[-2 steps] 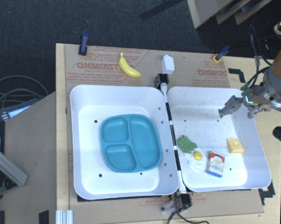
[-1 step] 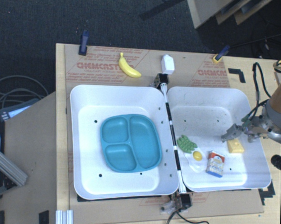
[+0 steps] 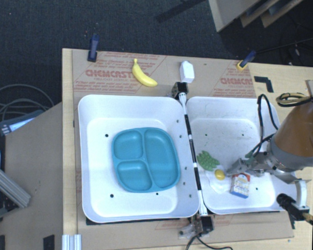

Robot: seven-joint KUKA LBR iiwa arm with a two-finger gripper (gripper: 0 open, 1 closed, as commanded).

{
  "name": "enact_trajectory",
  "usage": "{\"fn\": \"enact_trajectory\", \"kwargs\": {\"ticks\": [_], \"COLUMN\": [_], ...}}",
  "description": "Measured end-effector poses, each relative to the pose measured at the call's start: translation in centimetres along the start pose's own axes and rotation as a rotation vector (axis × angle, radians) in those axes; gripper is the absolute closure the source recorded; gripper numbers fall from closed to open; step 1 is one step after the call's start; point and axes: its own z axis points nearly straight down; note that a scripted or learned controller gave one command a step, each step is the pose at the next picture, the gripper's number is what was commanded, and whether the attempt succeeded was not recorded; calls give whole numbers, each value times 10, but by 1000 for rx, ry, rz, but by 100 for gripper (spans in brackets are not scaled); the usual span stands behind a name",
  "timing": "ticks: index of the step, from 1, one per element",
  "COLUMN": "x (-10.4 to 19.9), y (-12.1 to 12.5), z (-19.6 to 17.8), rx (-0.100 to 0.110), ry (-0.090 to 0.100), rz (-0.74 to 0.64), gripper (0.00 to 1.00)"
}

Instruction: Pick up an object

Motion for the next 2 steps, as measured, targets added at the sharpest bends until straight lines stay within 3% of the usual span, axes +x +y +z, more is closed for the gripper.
{"fn": "enact_trajectory", "kwargs": {"ticks": [1, 2], "x": [0, 64], "y": [0, 25], "z": [-10, -2], "rx": [-2, -8], "ry": [-1, -10], "rz": [0, 2], "gripper": [100, 100]}}
